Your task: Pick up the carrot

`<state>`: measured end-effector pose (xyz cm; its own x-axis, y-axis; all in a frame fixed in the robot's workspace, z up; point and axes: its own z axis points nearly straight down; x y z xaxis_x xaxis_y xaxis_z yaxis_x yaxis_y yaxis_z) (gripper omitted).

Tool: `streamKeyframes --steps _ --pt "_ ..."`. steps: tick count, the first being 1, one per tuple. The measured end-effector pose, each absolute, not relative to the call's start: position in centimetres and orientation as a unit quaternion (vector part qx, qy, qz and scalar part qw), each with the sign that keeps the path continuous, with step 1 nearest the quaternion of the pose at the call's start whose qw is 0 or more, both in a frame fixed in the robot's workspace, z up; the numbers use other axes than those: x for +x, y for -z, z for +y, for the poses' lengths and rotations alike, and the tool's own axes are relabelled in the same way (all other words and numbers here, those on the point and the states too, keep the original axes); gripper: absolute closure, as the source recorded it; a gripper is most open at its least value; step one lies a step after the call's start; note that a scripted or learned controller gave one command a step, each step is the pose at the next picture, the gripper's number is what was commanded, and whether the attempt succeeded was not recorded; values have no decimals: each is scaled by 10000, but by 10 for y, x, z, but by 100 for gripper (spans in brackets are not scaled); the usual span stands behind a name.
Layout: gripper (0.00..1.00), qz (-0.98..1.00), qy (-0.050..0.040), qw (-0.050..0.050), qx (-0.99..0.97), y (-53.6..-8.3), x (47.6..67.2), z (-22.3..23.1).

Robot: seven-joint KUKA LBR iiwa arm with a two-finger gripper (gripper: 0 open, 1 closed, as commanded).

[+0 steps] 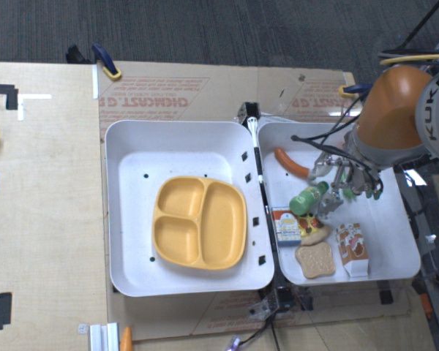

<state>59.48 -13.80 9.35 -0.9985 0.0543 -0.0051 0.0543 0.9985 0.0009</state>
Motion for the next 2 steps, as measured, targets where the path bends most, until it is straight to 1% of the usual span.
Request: streamKeyframes --steps 1,2 --pt "0 9991 1 24 424 -99 479 -99" --pt "0 9998 4 41 169 -167 494 13"
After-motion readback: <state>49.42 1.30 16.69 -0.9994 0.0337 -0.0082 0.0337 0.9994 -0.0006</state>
